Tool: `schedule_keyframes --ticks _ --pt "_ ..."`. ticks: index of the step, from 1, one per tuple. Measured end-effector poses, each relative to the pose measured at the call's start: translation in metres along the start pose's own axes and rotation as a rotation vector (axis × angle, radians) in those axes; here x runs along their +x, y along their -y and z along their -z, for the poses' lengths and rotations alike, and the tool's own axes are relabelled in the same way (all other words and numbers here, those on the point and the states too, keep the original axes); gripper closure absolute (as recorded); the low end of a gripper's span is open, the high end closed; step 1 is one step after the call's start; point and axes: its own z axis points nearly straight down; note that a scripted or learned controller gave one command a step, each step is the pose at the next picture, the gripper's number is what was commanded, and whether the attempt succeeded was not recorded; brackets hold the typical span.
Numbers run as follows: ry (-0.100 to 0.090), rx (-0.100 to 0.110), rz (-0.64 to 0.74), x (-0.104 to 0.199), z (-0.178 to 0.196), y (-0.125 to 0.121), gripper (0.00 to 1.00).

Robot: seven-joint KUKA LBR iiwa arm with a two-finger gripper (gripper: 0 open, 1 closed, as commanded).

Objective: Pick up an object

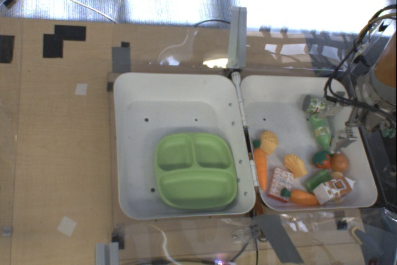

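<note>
- At the right bin's (371, 192) far right side, the gripper (340, 144) hangs low over the toys, its tip just above a small orange-and-red round fruit (338, 162); whether the fingers are parted or closed cannot be told, and nothing shows between them.
- Just left of that tip lies a green bottle (320, 127), tilted, its capped end toward the bin's back wall.
- Touching the fruit's left side is a red tomato-like piece (321, 159), with a green pickle (317, 179) below it.
- Nearer the front wall sit a small carton (335, 189), an orange carrot (303, 197) and a red-and-white box (280, 181).
- Further left are a corn cob (295, 165), a yellow piece (268, 142) and a long carrot (260, 168).
- Beside it, the left bin (133, 133) holds a green divided plate (196, 170).
</note>
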Motion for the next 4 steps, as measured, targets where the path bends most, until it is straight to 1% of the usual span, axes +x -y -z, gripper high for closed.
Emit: schedule_keyframes --ticks 1,2,3,4 --pt "0.007 0.002 -0.185 -0.033 -0.109 0.009 0.00" --pt "0.005 0.000 -0.215 -0.019 -0.110 -0.021 0.00" --pt "0.008 0.000 -0.305 0.034 -0.108 -0.056 0.00" --pt "0.021 0.003 -0.253 0.050 -0.106 -0.100 0.00"
